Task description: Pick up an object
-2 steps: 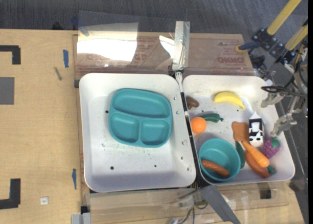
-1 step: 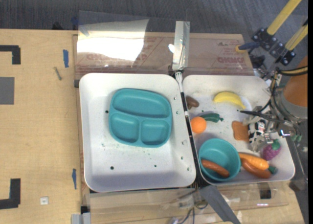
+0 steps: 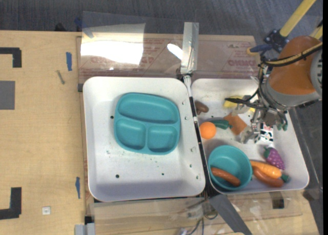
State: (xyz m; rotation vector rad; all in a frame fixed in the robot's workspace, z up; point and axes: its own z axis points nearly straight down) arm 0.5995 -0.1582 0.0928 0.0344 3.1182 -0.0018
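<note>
Over the right-hand bin, toward the right of the frame, the hand hangs low from the grey arm with its orange band. Its metal fingers point down at the bin floor just right of an orange-brown block; whether they are spread or closed cannot be told, and nothing can be seen between them. Left of the block lies an orange ball, touching a dark green piece. A brown lump sits near the bin's upper left corner. A teal bowl at the bin's lower edge holds a red-orange sausage shape. Right of the bowl lie a carrot, another orange piece and purple grapes. The left bin holds a teal divided plate.
</note>
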